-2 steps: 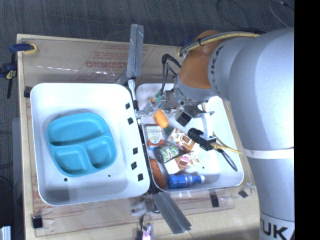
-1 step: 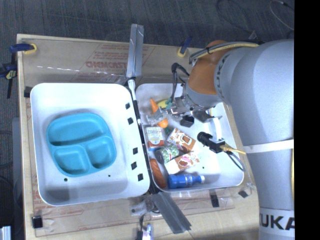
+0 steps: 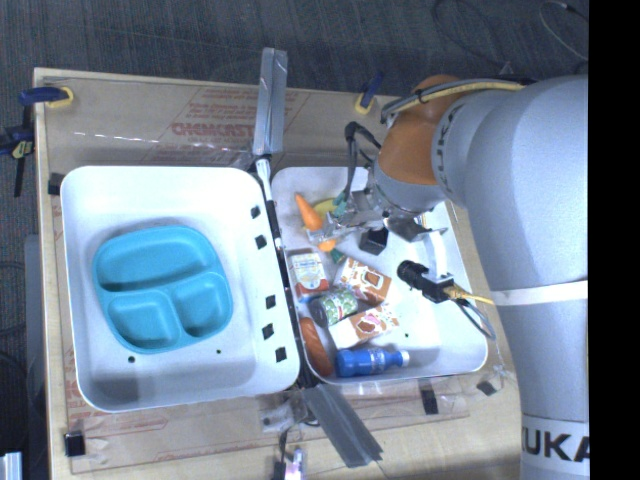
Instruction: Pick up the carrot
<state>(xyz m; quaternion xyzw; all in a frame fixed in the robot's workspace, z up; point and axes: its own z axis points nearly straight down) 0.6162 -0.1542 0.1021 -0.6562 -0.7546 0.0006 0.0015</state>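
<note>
Just left of the claw (image 3: 343, 220) lay the carrot (image 3: 308, 211); its grip state I couldn't tell.

Arm (image 3: 530, 218) casing smooth grey with an orange band (image 3: 410, 153) above the wrist, black cables looped beside it, white "KUKA" lettering (image 3: 553, 445) low down, and dark, apparently metal hardware at the wrist.

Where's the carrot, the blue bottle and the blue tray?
carrot (image 3: 307, 211), camera view, middle of its orange body
blue bottle (image 3: 368, 361), camera view, middle of its side
blue tray (image 3: 160, 251), camera view, floor of its big upper compartment
</note>
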